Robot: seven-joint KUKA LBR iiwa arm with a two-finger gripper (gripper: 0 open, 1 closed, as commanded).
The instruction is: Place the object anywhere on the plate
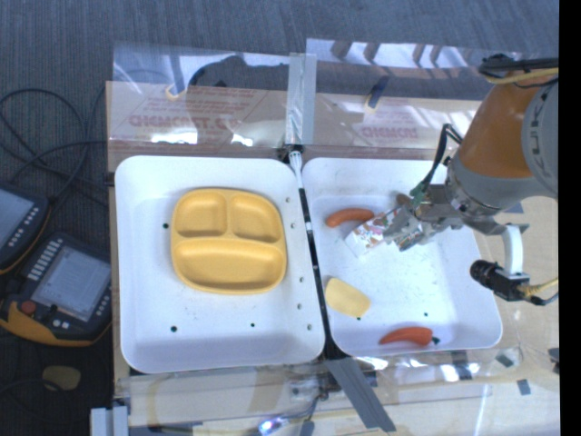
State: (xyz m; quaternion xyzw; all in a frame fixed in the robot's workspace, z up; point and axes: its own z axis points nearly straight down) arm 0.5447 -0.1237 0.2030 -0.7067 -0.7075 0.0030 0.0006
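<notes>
Your gripper (392, 230) sits right of the plate (228, 240), over a white packet (369, 235) (finger state: cannot tell). You're at the pick; next, lift and carry left.

Both shallow white plastic bins (136, 271) viewed from above at a slant, set mid-distance, bench framed whole, grey carpeted floor (182, 7) seen toward 12 o'clock, grey-and-orange arm (508, 143) entering from 3 o'clock

Yellow three-compartment plate (228, 240) sat flat in left bin, centred; small white packet with reddish print (370, 235) lay in right bin's upper part, just below orange-red sausage (349, 216), at gripper's tip.
</notes>
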